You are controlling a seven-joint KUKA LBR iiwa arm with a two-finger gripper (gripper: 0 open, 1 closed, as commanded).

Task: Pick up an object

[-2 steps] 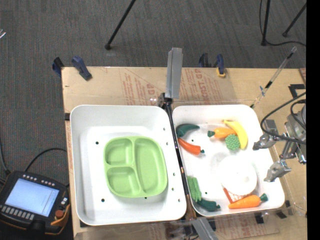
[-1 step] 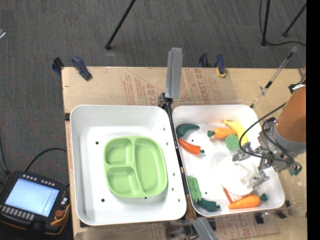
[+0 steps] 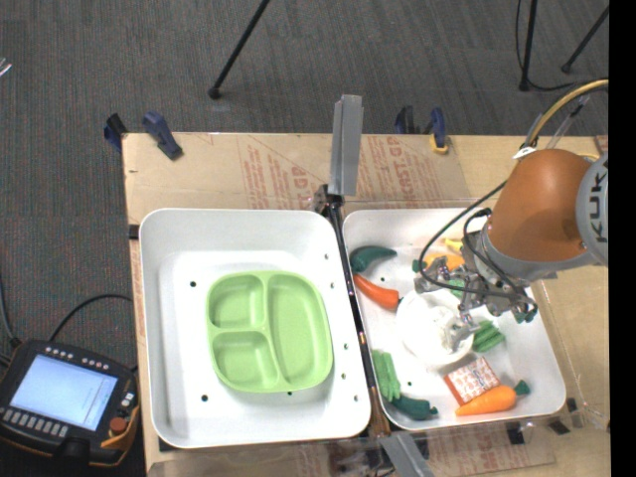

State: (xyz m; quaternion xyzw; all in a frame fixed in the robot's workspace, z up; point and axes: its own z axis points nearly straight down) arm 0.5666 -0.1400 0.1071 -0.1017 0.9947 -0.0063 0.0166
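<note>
Two white bins are seen side by side on a brown bench (image 3: 238,172). In the left bin (image 3: 159,266), at the middle left of the frame, a green plate (image 3: 268,331) with three sections is laid flat.

The right bin (image 3: 549,361) sits at the lower right of the frame, and small toy foods are spread in it. A dark green curved piece (image 3: 371,257) is found near the bin's upper left corner, with an orange and red piece (image 3: 377,291) just below it. A white round plate (image 3: 425,331) lies in the middle of this bin. A green bean pod (image 3: 386,374) is placed along the bin's left wall, and another dark green piece (image 3: 415,406) lies near the bottom edge. A carrot (image 3: 489,398) with a green top lies at the bottom right, touching a small red and white packet (image 3: 470,376). A small green piece (image 3: 488,339) rests beside the plate's right side.

The arm (image 3: 542,212) is seen at the right of the frame, with its orange band over the bin's upper right part. The gripper (image 3: 463,328) is pointed down over the white plate's right side. Whether anything is held cannot be told.
</note>
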